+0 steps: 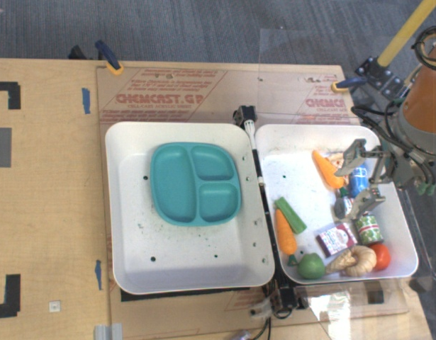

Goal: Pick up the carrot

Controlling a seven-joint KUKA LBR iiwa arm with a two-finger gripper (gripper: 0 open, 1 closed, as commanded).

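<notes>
An orange carrot (pixel 285 232) lies near the left wall of the right bin (pixel 271 154), with a green stick-shaped vegetable (pixel 291 214) against its upper end. A second orange, carrot-like piece (pixel 327 170) lies further back in the same bin. My gripper (pixel 361 176) hangs over the right side of that bin, open. Its fingers (pixel 354 151) are spread either side of a small blue can (pixel 358 182). The gripper stands just right of the second orange piece and well away from the carrot by the left wall.
The right bin also holds a purple box (pixel 335 240), a green can (pixel 368 229), a red tomato (pixel 381 256), a tan lumpy piece (pixel 352 261) and a green round fruit (pixel 311 265). A teal divided plate (pixel 196 183) lies in the left bin (pixel 132 246).
</notes>
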